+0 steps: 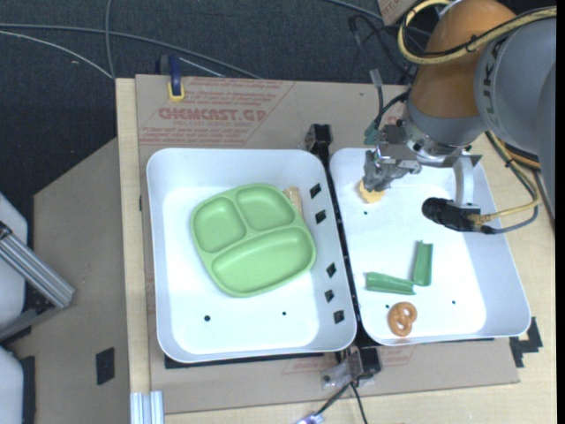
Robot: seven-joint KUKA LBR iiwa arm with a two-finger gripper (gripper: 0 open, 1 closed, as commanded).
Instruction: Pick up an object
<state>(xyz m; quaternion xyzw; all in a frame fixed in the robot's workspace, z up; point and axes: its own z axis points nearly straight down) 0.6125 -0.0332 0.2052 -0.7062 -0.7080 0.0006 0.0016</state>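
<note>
Two bins on the counter [132, 237]: the left bin [177, 307] holds a divided plate [253, 239]. In the right bin [477, 299], two sticks [406, 274] lie near-centre, a pretzel [402, 318] nearer still, and a small block [372, 193] at far left under the tool [380, 177].

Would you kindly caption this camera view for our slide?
Gripper down over a small tan piece in the right bin; green divided plate in the left bin.

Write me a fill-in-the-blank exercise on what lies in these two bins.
1. The green divided plate lies in the ____ bin of the camera view.
2. The gripper hangs over a small ____ piece in the right bin.
3. The number of green sticks in the right bin is ____.
4. The pretzel lies nearest that bin's ____ edge.

Missing words: left; yellow; two; front
</note>
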